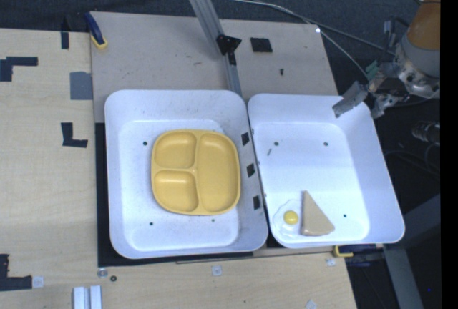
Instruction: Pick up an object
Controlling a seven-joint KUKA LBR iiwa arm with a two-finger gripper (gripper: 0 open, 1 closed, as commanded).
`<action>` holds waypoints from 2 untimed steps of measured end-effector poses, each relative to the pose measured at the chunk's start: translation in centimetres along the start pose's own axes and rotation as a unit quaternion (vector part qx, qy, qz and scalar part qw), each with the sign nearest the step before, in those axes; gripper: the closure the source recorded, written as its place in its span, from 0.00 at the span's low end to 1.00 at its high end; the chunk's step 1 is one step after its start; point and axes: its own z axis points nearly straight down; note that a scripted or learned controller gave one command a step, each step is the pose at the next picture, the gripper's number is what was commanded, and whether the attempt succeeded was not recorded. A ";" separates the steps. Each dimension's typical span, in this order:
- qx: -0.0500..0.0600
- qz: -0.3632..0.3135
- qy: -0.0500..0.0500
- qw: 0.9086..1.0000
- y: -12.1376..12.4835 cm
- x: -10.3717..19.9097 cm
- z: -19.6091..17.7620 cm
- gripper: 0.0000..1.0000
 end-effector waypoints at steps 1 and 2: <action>-0.006 -0.002 -0.001 1.000 0.2 0.0 -0.7 0.00; -0.004 -0.002 -0.001 1.000 1.2 -0.1 5.0 0.00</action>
